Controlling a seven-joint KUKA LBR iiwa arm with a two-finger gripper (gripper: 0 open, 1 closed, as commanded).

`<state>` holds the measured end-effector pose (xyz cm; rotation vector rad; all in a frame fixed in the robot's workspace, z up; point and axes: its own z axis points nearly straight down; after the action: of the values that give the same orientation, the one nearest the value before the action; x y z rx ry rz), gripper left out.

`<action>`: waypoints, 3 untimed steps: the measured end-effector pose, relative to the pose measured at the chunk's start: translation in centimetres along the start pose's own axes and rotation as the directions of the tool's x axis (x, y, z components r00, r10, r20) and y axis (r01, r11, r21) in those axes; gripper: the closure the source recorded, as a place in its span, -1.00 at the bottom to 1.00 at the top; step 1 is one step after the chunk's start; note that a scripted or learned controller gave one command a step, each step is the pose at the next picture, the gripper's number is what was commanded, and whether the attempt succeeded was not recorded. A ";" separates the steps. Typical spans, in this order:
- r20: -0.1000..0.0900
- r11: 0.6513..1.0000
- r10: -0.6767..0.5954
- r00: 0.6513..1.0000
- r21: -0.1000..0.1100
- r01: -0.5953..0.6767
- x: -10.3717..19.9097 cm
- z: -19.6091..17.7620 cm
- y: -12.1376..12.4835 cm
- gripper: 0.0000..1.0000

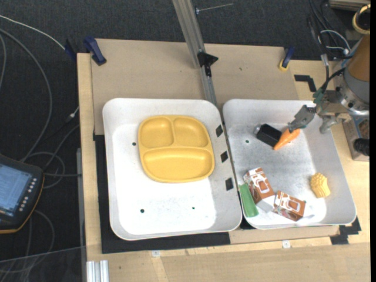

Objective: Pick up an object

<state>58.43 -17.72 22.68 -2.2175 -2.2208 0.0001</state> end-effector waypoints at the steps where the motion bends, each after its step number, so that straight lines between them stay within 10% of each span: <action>1: 0.000 1.000 0.000 1.000 0.000 0.000 0.0 0.0 0.0 -1.00; 3: -0.001 1.000 0.001 1.000 0.006 -0.001 -0.8 10.3 0.3 -1.00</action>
<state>58.66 -18.49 12.36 -2.2154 -2.2168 0.0055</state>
